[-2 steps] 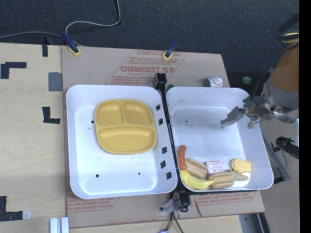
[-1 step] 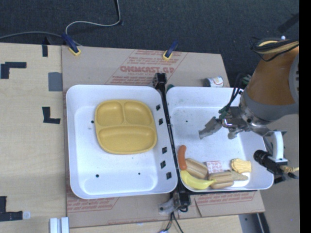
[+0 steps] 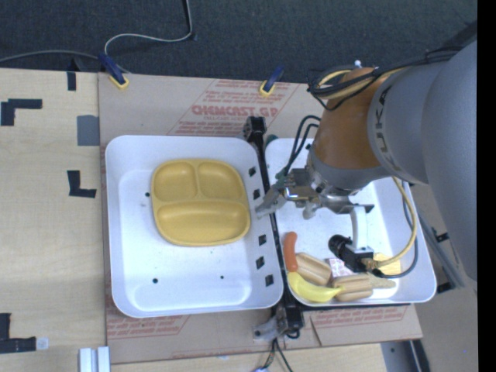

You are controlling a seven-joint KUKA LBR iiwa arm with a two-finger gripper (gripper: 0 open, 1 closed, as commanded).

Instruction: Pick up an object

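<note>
The right bin [image 3: 421,284] holds a small heap of toy food at its near edge: an orange sausage [image 3: 290,250], a tan bread roll [image 3: 313,268], a second roll [image 3: 353,287] and a yellow banana [image 3: 308,291]. My gripper [image 3: 289,204] hangs over the bin's left part, just behind the sausage and apart from it. Its two grey fingers stand spread, open, with nothing between them. The arm's orange band and grey body hide much of the bin behind.
A yellow divided plate [image 3: 200,201] lies in the left bin [image 3: 124,235]. A black divider [image 3: 262,208] with clips runs between the bins, close to my gripper's left finger. Yellow and black cables [image 3: 387,263] loop over the right bin.
</note>
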